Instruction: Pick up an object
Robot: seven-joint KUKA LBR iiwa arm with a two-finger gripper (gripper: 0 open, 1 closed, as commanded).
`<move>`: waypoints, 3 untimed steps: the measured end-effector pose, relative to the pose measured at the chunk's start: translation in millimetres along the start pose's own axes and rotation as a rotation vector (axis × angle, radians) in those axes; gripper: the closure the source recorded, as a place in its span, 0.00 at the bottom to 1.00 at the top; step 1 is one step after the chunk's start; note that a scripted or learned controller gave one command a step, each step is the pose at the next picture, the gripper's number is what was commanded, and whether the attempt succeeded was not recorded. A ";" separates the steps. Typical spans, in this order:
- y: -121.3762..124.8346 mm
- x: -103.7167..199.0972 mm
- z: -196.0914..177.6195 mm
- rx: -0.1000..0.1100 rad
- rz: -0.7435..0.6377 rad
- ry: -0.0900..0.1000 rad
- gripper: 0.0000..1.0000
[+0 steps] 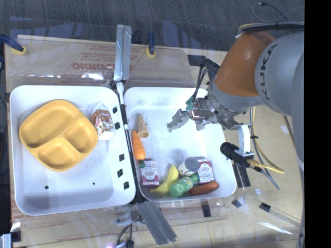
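Loose items crowd the lower edge of the right bin (155, 94): banana (166, 181), green bottle (179, 188), carrot (138, 145). Above them at mid-frame hangs the tool (178, 119), fingers parted, gripping nothing, arm (253, 71) slanting in from the upper right.

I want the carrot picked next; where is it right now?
The carrot lies in the right bin along its left wall, just below the ice cream cone and above a small red carton.

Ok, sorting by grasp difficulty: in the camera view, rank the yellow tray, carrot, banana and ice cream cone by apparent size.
1. yellow tray
2. carrot
3. banana, partly hidden, so close to the carrot
4. ice cream cone
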State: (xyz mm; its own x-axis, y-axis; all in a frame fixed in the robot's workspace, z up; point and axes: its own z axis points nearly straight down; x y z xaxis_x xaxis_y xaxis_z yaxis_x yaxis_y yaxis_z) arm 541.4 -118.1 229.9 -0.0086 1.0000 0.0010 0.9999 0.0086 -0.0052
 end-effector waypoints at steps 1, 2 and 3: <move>-44.1 -7.1 138.4 -0.005 -0.137 -0.002 0.00; -61.7 9.4 134.9 -0.015 -0.385 -0.018 0.00; -5.8 16.2 138.2 -0.004 -0.479 -0.002 0.00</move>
State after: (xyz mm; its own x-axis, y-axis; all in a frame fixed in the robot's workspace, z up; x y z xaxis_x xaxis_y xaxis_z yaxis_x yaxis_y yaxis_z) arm 534.8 -101.8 91.7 -0.4689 0.8833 0.0009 0.8833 0.4689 -0.0010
